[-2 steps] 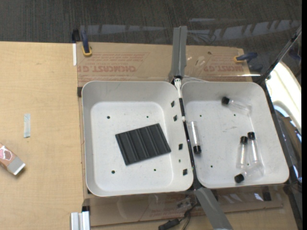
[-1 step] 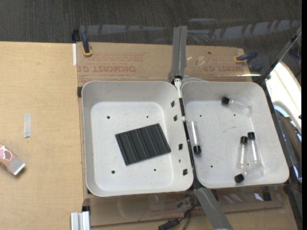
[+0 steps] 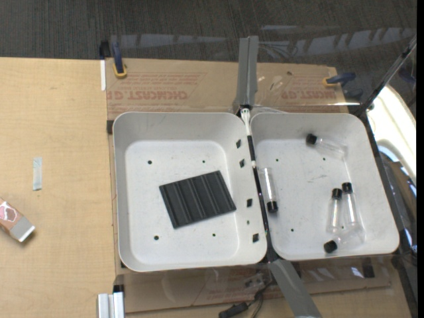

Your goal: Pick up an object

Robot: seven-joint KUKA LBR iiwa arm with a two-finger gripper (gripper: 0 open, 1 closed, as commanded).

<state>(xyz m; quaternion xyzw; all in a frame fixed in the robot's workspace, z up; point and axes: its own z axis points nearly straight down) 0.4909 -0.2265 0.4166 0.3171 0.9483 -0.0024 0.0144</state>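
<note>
Tool state being impossible to tell from this view: not venturing wide, narrow or holding anything. Turning to what is lying ready for picking: finding a black ribbed panel (image 3: 197,199) resting flat near the middle of the left bin (image 3: 122,177), turned at a slant to the bin's walls, touching none of them, showing several raised lengthwise ridges and a matt dark surface. Finding in the right bin (image 3: 371,151) five clear vials with black caps. Seeing one vial (image 3: 269,189) lying just beside that bin's left wall, running along it, cap pointing toward the near edge. Seeing another vial (image 3: 324,144) lying near the far side, cap pointing left, well apart from the rest. Seeing a pair of vials (image 3: 334,211) lying side by side toward the right, close to touching, caps pointing to the far side, and a fifth vial (image 3: 344,240) lying crosswise just beside their near ends, cap pointing left. Noting both bins sitting side by side, rims meeting at the middle, on printed cardboard (image 3: 159,91) laid over the tan counter (image 3: 53,131). Noting, well apart from the bins on the counter's left, a small grey strip (image 3: 37,174) and a pink-and-white object (image 3: 14,221) cut by the edge.
</note>
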